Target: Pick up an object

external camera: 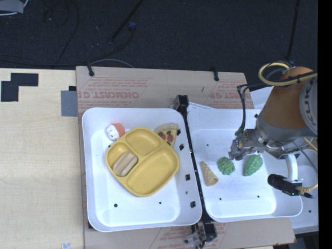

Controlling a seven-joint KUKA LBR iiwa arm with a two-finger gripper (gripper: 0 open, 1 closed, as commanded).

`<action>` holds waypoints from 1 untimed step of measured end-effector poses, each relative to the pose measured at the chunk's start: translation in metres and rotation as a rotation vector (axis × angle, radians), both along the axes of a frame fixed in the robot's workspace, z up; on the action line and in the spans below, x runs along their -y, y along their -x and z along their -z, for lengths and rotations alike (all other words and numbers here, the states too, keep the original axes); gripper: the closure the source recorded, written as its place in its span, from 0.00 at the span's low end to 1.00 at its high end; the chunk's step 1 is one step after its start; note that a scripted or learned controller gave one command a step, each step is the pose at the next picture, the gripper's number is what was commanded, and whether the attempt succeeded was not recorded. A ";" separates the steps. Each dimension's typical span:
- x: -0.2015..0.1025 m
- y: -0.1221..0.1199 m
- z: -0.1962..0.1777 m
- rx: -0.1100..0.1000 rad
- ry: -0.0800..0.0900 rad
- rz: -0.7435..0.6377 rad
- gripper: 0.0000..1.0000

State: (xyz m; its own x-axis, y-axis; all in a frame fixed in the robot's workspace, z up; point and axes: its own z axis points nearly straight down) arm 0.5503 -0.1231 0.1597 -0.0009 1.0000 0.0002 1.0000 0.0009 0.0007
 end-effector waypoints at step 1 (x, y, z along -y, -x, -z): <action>-0.001 -0.001 -0.063 0.003 0.001 0.000 1.00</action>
